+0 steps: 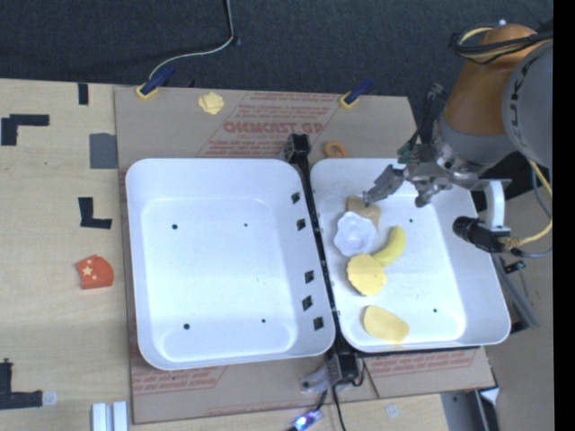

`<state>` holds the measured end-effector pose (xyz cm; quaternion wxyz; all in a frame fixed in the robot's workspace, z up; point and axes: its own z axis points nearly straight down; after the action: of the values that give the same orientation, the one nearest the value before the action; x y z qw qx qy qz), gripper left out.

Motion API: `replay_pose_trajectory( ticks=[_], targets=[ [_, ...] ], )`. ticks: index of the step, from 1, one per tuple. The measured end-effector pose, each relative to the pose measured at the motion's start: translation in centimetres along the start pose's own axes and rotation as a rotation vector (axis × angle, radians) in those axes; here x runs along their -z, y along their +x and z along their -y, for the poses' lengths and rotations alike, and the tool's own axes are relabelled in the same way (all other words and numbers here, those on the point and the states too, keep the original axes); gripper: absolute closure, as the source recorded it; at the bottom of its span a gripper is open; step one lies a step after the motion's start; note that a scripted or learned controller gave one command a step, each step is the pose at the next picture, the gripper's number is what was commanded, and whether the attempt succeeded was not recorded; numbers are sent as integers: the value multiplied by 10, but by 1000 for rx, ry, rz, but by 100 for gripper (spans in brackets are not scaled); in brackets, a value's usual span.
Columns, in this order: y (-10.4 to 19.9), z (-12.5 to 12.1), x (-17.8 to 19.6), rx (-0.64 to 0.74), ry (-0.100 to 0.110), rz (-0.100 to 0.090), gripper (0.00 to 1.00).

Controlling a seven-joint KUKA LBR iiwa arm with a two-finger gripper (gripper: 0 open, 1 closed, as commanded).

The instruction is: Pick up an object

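One banana (391, 245) lies diagonally, upper end pointing right, below the tool (398, 189).

wooden bench (54, 232), dark carpet (108, 16), cardboard sheet (269, 124)

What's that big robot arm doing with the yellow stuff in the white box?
The grey and orange robot arm is reaching into the right white bin, trying to pick something up. Its two-finger gripper hangs above a small tan piece at the top of a cluster: a white round lump, a curved yellow banana-like toy and two yellow lumps. Nothing is between its fingers yet.
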<state>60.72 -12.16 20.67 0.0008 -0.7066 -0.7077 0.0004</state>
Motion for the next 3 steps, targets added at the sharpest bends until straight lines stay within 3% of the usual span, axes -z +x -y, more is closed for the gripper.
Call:
replay_pose_trajectory(
  ticks=[1,2,3],
  targets=[
    [-36,62,-128,-6,5,0,0],
    [-22,-50,-122,4,-7,2,0],
    [-24,-47,-111,1,-3,2,100]
  ],
)
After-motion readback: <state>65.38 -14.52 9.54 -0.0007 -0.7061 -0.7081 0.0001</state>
